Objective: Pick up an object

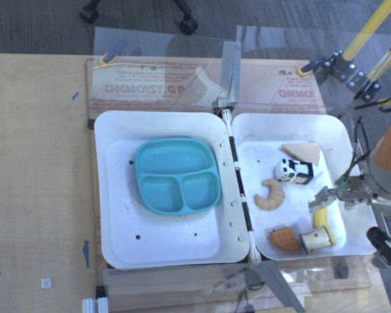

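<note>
While at right bin's (342, 132) outer edge, gripper (329, 199) over banana (322, 218).

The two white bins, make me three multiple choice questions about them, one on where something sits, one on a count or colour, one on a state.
1. Where does the divided tray lie?
A. in the left bin
B. in the right bin
C. on the bare bench

2. What colour is the divided tray?
A. red
B. teal blue
C. black

3. How does the croissant stand to the end effector?
A. clamped in it
C. hanging from it
B. lying apart from it on the bin floor

Answers: 1 A, the tray rests on the left bin floor. 2 B, it is plainly teal blue. 3 B, the croissant lies in the right bin, with white floor showing between it and the end effector.
</note>
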Controlling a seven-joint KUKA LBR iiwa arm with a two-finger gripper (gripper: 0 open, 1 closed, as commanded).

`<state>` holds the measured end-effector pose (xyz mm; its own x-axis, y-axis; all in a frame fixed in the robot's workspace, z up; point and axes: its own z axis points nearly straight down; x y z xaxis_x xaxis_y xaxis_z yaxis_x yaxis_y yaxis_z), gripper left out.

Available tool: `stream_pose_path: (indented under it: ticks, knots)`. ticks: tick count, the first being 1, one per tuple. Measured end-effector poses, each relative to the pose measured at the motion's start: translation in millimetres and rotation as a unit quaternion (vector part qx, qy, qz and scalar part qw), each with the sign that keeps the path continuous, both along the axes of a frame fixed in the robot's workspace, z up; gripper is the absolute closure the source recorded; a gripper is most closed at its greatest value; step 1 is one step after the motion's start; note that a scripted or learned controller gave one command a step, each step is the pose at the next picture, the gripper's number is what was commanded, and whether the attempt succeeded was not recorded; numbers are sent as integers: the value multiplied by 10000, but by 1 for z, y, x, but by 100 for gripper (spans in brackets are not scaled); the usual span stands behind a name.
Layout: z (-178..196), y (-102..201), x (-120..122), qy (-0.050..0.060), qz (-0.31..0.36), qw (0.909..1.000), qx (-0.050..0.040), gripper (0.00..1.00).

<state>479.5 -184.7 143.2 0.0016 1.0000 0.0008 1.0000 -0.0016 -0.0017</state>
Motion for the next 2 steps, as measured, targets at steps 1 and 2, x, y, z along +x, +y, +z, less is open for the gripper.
stream_pose_path:
  ticks: [1, 2]
  knots:
    - [-56, -5, 25, -26, 4, 10000, 4, 0]
    - [-46, -7, 26, -55, -11, 10000, -4, 100]
